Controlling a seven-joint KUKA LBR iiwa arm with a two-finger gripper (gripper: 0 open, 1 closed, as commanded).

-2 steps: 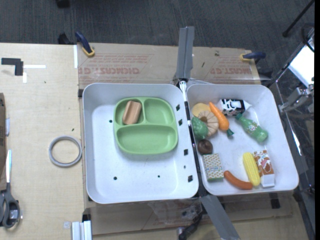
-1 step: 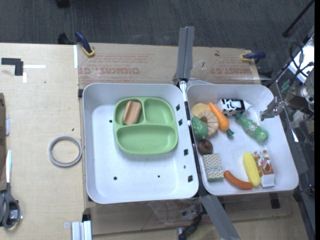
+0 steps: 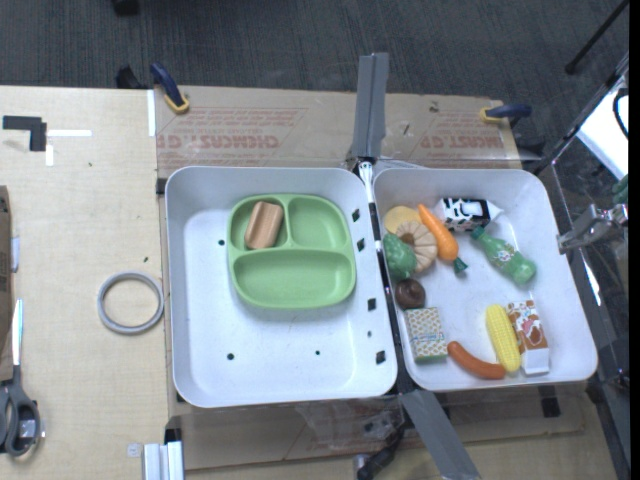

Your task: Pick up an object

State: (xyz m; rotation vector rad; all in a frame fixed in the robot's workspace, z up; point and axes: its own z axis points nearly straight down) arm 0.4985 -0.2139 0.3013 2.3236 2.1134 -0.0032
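The right bin [image 3: 560,268] holds several toy foods. An orange carrot [image 3: 438,230] lies over a tan round piece [image 3: 420,253], next to a green leafy piece [image 3: 398,256]. A black-and-white item [image 3: 465,210] sits at the back, with a green bottle [image 3: 503,253] just in front of it. Nearer the front are a brown ball [image 3: 410,293], a small patterned box [image 3: 427,333], an orange sausage [image 3: 476,360], a yellow corn cob [image 3: 502,336] and a red-and-white carton [image 3: 528,336]. In the left bin [image 3: 200,348] a green divided plate [image 3: 293,278] carries a tan bread piece [image 3: 263,224].
A grey divider bar [image 3: 370,103] runs between the bins. On the bench to the left lie a grey ring [image 3: 130,301] and scissors [image 3: 18,413]. Metal frame parts [image 3: 595,226] stand just off the right bin's far edge. Blue-and-yellow clamps [image 3: 170,86] hold the cardboard at the back.
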